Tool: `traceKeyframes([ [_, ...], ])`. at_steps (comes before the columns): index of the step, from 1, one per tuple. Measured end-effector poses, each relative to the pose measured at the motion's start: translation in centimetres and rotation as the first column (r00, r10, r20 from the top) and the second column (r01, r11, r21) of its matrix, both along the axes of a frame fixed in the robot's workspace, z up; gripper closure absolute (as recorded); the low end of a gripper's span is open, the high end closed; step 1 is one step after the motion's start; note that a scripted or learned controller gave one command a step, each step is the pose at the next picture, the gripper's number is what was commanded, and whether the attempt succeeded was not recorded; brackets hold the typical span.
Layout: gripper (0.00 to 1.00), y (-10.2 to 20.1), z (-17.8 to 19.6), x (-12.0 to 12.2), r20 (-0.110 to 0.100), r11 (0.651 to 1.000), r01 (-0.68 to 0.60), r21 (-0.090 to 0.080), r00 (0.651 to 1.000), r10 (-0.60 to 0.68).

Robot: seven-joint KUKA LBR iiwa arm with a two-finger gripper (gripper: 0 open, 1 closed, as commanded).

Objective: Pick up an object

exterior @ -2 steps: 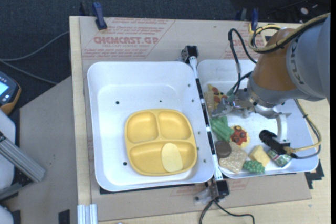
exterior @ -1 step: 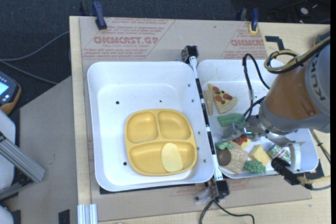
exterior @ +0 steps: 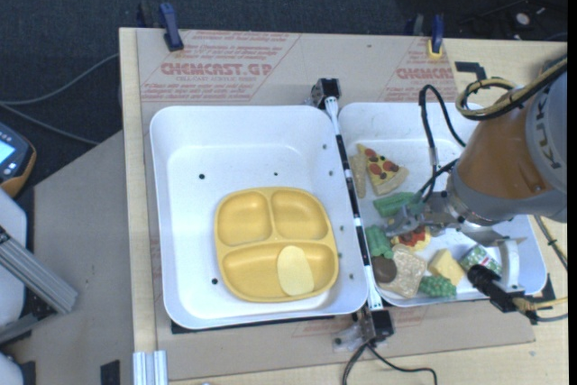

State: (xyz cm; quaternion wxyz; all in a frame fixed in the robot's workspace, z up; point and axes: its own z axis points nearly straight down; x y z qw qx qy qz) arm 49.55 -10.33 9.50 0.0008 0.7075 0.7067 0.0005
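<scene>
Seen from above, the pincer (exterior: pixel 407 225) hangs low in the right bin (exterior: pixel 532 234), over a loose heap of toy food (exterior: pixel 410 261) near the divider. Whether it grips anything cannot be told. A pizza slice (exterior: pixel 379 169) lies apart, with open floor behind it. The left bin (exterior: pixel 180 149) holds a yellow tray (exterior: pixel 270 234).
</scene>
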Motion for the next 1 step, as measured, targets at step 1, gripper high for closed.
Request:
traceKeyframes([
  [1, 1.0, 6.67, 9.53, 7.39, 0.012, 1.0, -0.01, 0.0, 1.0, 0.01],
])
